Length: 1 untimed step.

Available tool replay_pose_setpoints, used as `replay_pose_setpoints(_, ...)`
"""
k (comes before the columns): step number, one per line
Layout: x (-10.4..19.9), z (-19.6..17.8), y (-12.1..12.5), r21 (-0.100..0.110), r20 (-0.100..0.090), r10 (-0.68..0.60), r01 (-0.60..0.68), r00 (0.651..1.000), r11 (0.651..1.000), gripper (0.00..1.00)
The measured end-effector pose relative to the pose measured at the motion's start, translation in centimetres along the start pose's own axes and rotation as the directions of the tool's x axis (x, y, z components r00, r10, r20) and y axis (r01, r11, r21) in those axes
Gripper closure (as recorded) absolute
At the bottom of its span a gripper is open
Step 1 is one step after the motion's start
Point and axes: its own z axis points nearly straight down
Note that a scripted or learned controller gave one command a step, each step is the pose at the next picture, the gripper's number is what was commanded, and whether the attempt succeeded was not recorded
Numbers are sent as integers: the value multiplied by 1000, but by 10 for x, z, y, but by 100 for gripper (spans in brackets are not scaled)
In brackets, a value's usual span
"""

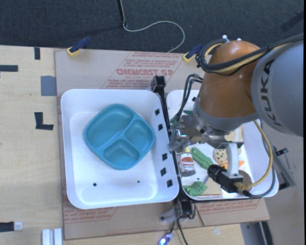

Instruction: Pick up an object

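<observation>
Reaching down into the right bin point(269, 160), our arm point(234, 86) seems to us to be in the approach step of the pick, with nothing yet shown lifted. We go from big to small. The arm's orange and grey bulk covers most of the right bin from above, so the gripper point(179, 137) shows only as metal parts at the bin's left edge, just beside the divider; whether it is spread or pressed together we cannot tell. The left bin point(74, 137) bears a blue plate point(120, 136) with three compartments, lying flat and tilted a little, well apart from the arm. In the right bin, near the gripper, we see a long green piece point(200, 156) like a bean pod, then a small can point(186, 164) with a red and white label, touching or just beside that pod, a cookie point(220, 156) with dark chips to the right of them, and a small green leafy piece point(196, 189) at the near edge. We judge the can or the pod to be the likeliest target, since both lie closest below the gripper. The next move, as we see it, calls for a straight descent onto one item alone, because they crowd together and a neighbour could be nudged or pinched with it.
</observation>
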Motion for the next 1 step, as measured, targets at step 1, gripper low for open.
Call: replay_pose_setpoints(1,18,-126,1,-27,-2,1,-2,1000,1000,100)
